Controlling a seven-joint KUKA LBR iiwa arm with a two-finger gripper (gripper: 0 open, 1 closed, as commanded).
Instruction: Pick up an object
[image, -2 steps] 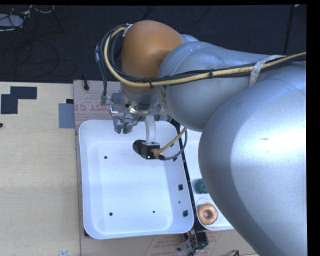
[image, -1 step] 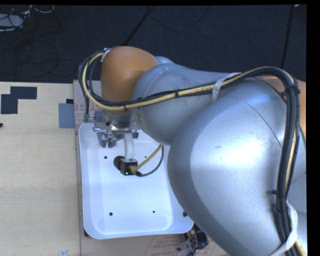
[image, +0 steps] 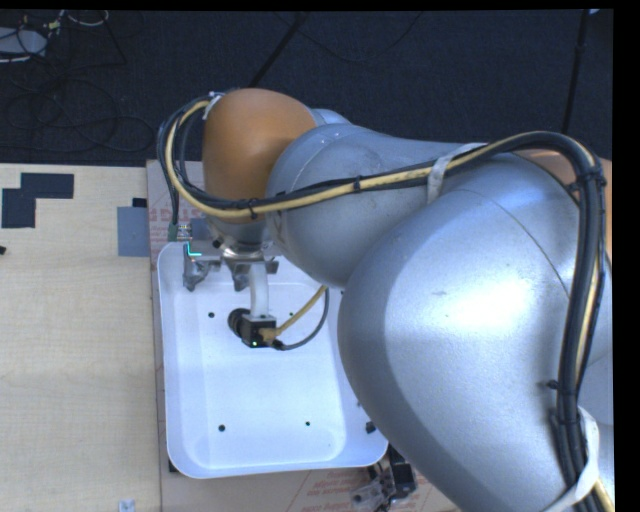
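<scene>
Grey two-finger gripper (image: 250, 280) low over shallow white plastic bin (image: 250, 410); clenched or released, cannot tell. Object's handling, hold point: unjudgeable.

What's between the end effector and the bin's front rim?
Only bare white floor of the bin, with two tiny dark dots, below the end effector, camera view.

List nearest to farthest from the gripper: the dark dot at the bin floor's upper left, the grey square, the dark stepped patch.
1. Dark dot, on the white bin floor, just below-left of the gripper.
2. Grey square, on the bench left of the bin.
3. Dark stepped patch, far left on the bench.
</scene>
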